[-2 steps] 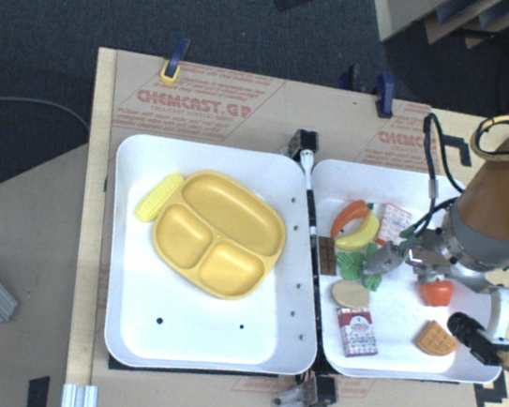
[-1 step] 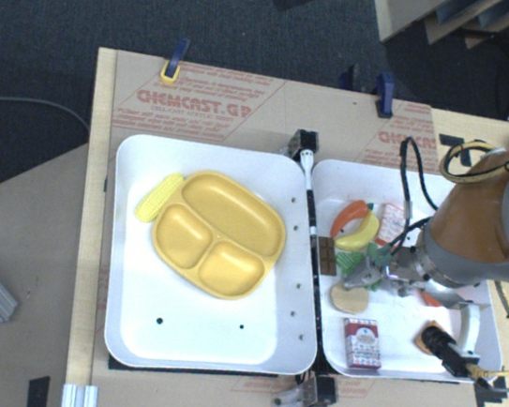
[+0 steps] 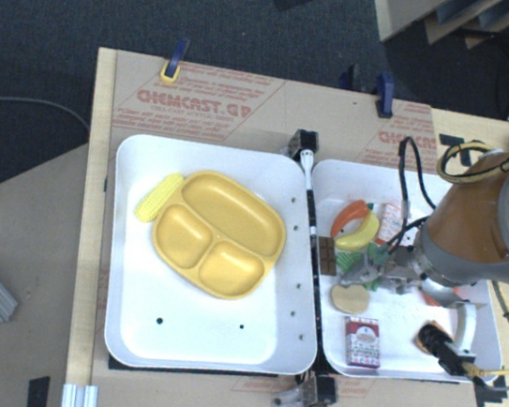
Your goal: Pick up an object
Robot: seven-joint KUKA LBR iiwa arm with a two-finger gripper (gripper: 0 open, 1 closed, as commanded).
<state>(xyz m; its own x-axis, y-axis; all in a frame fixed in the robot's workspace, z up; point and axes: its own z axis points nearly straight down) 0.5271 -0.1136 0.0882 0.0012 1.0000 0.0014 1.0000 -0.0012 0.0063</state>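
The arm point(image 3: 479, 222) reaches in over the right bin point(image 3: 401, 335), and the hand point(image 3: 379, 271) sits low among a tight cluster of small things near that bin's left wall; whether the hand is wide or narrow I cannot tell, since the wrist hides it from above, and nothing can be seen held in it.

The likeliest target, judging by position, is the green piece point(image 3: 360, 261) just beside the hand; a yellow banana point(image 3: 360, 233) lies against it on the far side, with an orange piece point(image 3: 352, 211) and a pale pink packet point(image 3: 391, 216) just beyond. A tan biscuit point(image 3: 349, 299) lies just on the near side, and a red box point(image 3: 363, 342) lies flat further toward the near rim, apart from the rest. The left bin point(image 3: 197, 332) carries a yellow divided plate point(image 3: 220, 232) with a corn cob point(image 3: 159, 196) touching its far-left edge; these are well apart from the hand.

The main risk is the crowding: closing here could catch two things at once, or nip the edge of the banana so it slips out on the lift; the green piece looks small and irregular, so a grip off its middle may squeeze it sideways. The biscuit is flat and low, so the hand could slide over it; pressing down too hard could also push the cluster against the bin wall and leave the hand closing on nothing.
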